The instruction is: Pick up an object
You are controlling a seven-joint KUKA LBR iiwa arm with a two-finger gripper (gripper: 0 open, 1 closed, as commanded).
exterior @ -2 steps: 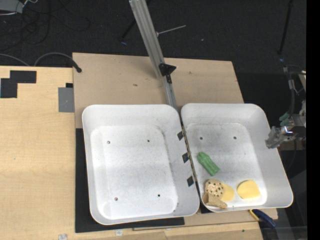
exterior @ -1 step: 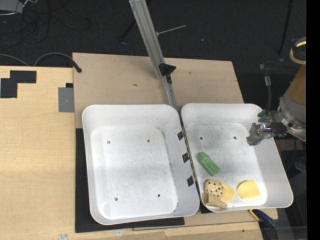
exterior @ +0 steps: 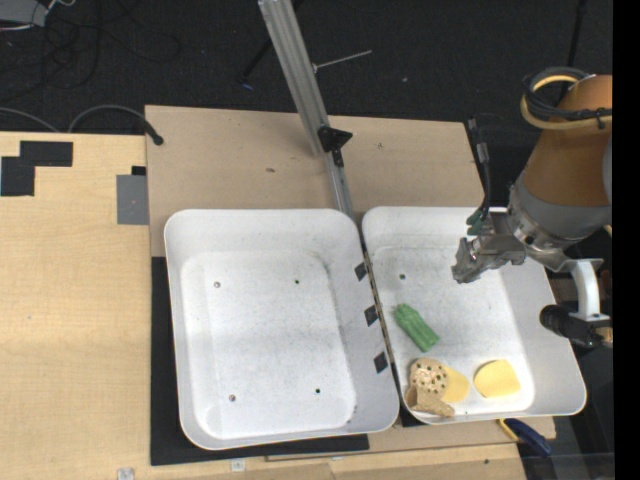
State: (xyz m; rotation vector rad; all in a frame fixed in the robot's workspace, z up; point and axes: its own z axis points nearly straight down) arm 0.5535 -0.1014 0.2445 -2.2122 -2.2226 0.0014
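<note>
Gripper over right bin, grip state can't tell; nearest pick is green cylinder at its 7 o'clock, long axis 10-to-4, near the bin's left wall.

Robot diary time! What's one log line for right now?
gripper: above right bin, nothing seen held | green object: in right bin | yellow object: near front | speckled object: near front | step: pick pending

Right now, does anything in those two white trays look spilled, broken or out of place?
Nothing stands out. The right bin holds a green piece, a yellow piece and a tan speckled piece near its front edge, all lying inside it. The gripper hangs above that bin's back part.
</note>
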